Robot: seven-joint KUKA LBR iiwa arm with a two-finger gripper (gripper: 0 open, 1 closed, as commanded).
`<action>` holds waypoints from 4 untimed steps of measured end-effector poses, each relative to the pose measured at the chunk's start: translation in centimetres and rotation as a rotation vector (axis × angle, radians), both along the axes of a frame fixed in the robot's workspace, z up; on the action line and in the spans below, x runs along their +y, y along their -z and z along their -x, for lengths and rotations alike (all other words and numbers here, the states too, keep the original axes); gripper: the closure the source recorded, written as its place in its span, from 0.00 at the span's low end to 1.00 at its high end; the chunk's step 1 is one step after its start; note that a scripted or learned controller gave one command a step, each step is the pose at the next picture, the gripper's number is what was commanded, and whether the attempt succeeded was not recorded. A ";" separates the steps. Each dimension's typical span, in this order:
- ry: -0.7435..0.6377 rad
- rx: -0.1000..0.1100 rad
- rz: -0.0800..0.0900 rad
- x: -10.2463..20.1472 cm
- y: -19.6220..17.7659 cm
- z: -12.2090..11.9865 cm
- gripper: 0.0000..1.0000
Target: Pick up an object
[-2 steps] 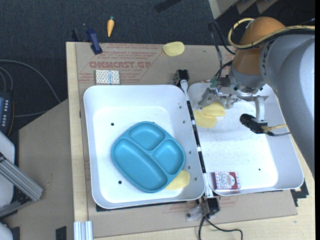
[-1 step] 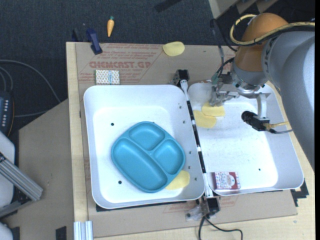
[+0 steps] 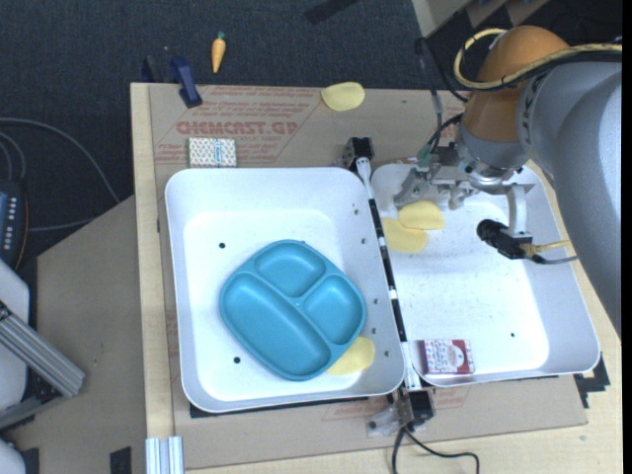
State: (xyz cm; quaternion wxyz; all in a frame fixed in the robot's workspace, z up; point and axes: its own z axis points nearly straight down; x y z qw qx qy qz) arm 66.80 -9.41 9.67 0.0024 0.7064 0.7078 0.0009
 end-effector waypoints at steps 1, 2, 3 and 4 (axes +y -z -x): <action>0.002 0.006 -0.002 0.2 1.2 0.2 0.00; 0.001 0.001 -0.001 0.2 0.0 0.0 1.00; 0.001 0.002 0.000 0.2 0.1 0.0 0.00; 0.002 0.006 -0.002 0.1 1.2 0.2 0.00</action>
